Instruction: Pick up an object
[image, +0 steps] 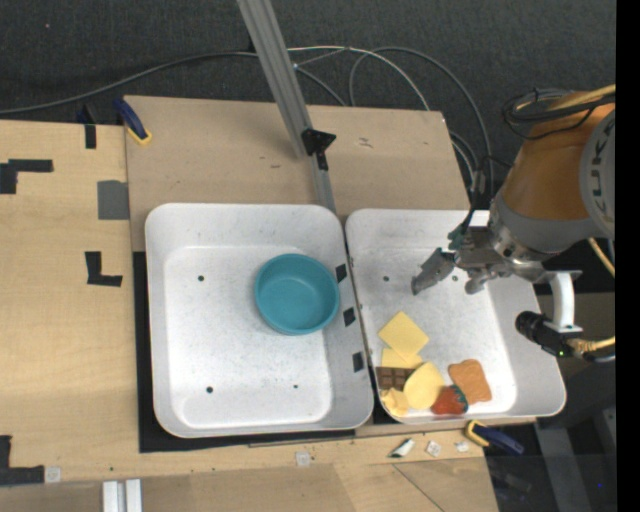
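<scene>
Plywood bench (60, 330) fills the view, with dark floor beyond its far edge and cables (400, 70) trailing across it. Two shallow white bins sit side by side on the wood, touching along their inner walls. A grey pole (285, 90) slants down from the far side and ends at the far rim where the bins meet.

In the left bin (200, 390) a teal bowl (295, 292) stands upright, right of centre and near the dividing wall. Nothing else lies beside it.

The right bin (395, 240) holds a small heap of toy food in its near part. A yellow slice (403, 333) lies farthest from the near rim, with another yellow piece (423, 383) nearer, a brown block (392, 377) at their left, an orange piece (470, 379) to the right and a red one (450, 400) just beside it near the rim. The pieces touch or overlap one another.

The arm (555, 190) reaches in from the right, its orange band over the right bin's far right side. The gripper (455, 275) hangs above the bare middle of the right bin, on the far side of the heap and apart from it. Its two fingers are spread, one (432, 272) pointing left and the other (477, 280) at its right, with nothing between them.
</scene>
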